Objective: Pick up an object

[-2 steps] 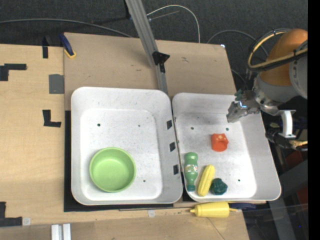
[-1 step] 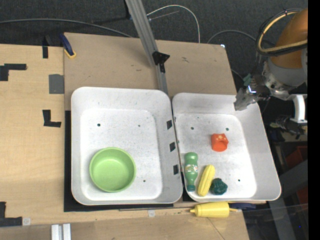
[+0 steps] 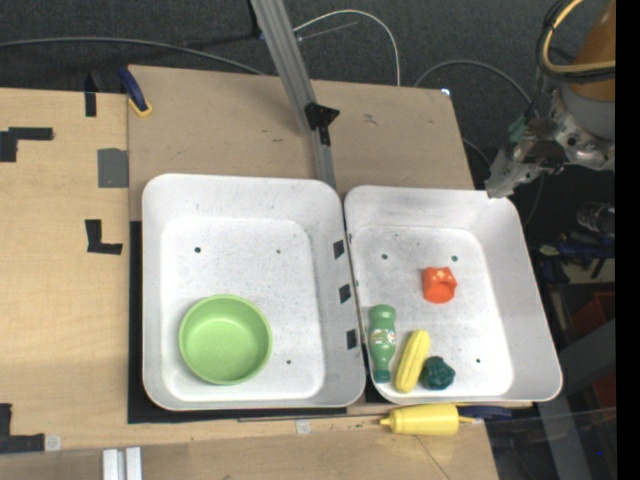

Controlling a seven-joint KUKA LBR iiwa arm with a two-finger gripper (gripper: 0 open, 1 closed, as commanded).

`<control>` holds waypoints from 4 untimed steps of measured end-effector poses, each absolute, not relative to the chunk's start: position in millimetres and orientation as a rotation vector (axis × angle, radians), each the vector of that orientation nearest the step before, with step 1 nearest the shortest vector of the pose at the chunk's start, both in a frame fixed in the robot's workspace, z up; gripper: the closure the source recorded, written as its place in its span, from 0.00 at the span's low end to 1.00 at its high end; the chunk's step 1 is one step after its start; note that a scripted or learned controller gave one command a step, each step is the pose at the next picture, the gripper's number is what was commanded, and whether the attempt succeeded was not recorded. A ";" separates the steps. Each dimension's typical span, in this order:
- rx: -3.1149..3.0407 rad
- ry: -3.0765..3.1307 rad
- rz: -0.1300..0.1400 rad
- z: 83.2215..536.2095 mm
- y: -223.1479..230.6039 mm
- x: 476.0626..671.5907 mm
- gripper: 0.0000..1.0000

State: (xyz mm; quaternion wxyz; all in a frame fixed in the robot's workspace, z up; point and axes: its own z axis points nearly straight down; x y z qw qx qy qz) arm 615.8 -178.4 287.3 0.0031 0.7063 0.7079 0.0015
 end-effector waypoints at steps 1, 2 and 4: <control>2.215 2.230 0.000 283.9 -118.6 616.9 1.00; 2.216 2.231 -0.002 265.5 -63.5 631.0 1.00; 2.216 2.228 -0.002 259.5 33.5 646.0 1.00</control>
